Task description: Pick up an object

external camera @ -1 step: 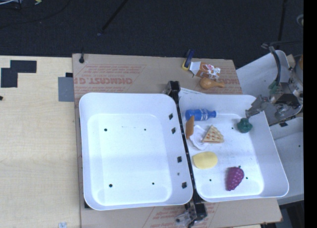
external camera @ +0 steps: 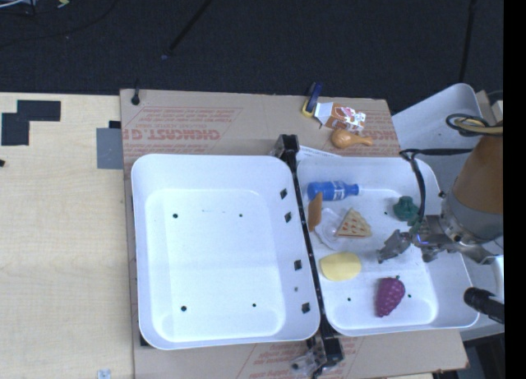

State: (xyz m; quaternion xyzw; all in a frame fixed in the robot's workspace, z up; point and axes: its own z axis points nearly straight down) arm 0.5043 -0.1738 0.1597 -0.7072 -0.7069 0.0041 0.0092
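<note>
two white bins on cardboard: left bin [external camera: 156, 205], right bin [external camera: 448, 307]. arm [external camera: 485, 192] in from right, over right bin's right side. gripper [external camera: 407, 244] low in right bin; spread or pressed, cannot tell; nothing seen between. in right bin: blue bottle [external camera: 333, 191] at top, yellow lemon [external camera: 340, 267], purple grapes [external camera: 389, 296] just below gripper, pizza slice [external camera: 354, 225], green toy [external camera: 404, 208] by gripper. orange toy [external camera: 349, 139] outside on cardboard.

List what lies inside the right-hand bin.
In the right bin: a blue bottle, a pizza slice toy, a yellow lemon-like piece, purple grapes and a green item. The end effector covers part of the floor.
</note>
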